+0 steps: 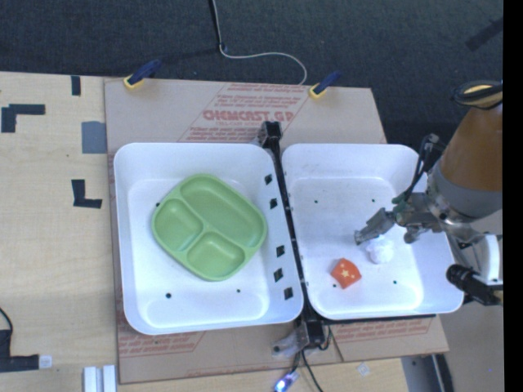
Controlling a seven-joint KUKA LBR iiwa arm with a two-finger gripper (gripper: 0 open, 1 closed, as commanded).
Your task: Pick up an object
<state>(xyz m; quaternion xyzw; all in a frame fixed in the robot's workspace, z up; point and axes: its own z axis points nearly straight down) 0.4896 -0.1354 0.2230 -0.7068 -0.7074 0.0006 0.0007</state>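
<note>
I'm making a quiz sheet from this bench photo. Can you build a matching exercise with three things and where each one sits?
Things:
1. green divided plate
2. red-orange block
3. small white object

Places:
A. right bin, near its front edge
B. left bin
C. right bin, just under the gripper

Pairs: 1-B, 2-A, 3-C

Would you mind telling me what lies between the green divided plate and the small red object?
In the camera view, the bins' adjoining white walls lie between the green divided plate and the red object; the rest is bare bin floor.
</note>
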